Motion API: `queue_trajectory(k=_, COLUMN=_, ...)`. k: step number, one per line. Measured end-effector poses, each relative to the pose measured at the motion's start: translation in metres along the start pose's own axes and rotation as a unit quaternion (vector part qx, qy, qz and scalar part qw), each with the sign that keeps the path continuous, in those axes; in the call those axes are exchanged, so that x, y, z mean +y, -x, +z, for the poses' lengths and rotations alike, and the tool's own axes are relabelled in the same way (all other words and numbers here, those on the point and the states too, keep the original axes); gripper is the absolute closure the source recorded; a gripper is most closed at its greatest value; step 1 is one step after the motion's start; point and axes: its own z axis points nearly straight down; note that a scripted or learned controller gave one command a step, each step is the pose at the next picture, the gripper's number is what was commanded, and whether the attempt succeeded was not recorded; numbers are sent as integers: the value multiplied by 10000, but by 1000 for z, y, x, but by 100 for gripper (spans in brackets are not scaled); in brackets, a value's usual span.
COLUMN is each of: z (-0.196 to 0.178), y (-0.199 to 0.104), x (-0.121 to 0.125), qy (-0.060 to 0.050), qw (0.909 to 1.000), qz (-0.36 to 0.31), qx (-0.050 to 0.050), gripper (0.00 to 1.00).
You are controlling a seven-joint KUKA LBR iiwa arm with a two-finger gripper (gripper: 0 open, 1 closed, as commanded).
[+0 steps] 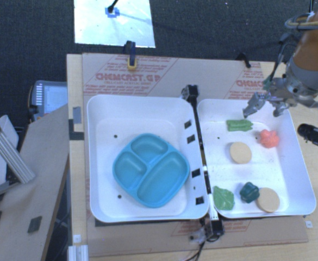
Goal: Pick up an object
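Note:
My gripper (pixel 266 106) hangs over the far edge of the right bin (pixel 300 167), its two fingers spread apart with nothing between them. Just below it lies a flat green piece (pixel 239 125). A pink-orange lump (pixel 268 138) rests to the right of that. A tan disc (pixel 240 153) sits mid-bin. Along the near side lie a green leafy piece (pixel 223 198), a dark teal lump (pixel 249 192) and a second tan disc (pixel 268 199).
The left bin (pixel 101 124) holds a blue divided plate (pixel 150 169). A black divider (pixel 198 151) runs between the bins. Cardboard (pixel 148 72) lies under both bins, with a yellow clamp (pixel 131 58) at the far edge.

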Motion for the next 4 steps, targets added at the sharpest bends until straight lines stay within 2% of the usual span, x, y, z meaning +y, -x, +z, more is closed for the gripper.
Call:
queue_trajectory(k=1, z=-5, y=0, x=2, qy=43, qw=10000, qz=-8, qx=-7, gripper=0)
queue_trajectory(k=2, z=39, y=6, x=2, qy=28, qw=10000, qz=3, qx=-7, gripper=0)
queue_trajectory(k=4, z=159, y=-1, x=9, qy=18, qw=10000, qz=-3, qx=-2, gripper=0)
